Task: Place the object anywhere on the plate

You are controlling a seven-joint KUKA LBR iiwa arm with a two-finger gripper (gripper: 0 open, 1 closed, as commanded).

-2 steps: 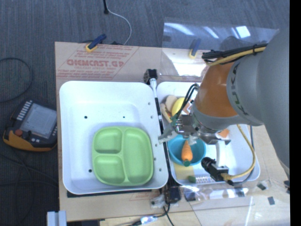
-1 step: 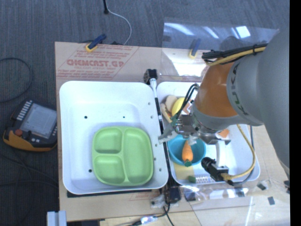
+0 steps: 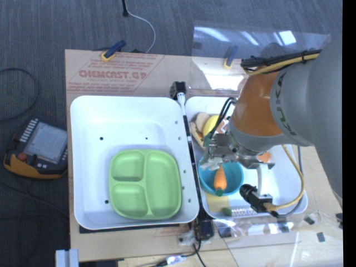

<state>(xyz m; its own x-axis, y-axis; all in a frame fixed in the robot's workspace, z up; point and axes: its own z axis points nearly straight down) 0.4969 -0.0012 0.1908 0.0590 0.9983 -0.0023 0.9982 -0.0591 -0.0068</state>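
Note:
A light green divided plate (image 3: 146,183) lies in the front half of the left bin (image 3: 89,110). In the right bin (image 3: 292,191), an orange carrot-like object (image 3: 221,179) rests in a blue bowl (image 3: 207,180). My gripper (image 3: 214,159) hangs over the right bin, directly above the bowl's far rim and just behind the orange object. The grey and orange wrist hides most of the bin behind it. The plate holds nothing and sits well to the left of the gripper.
A yellow banana-like item (image 3: 208,124) lies at the back left of the right bin. A small green piece (image 3: 227,211) sits near its front wall. The raised divider (image 3: 189,149) separates the two bins. A teach pendant (image 3: 36,149) lies left of the bench.

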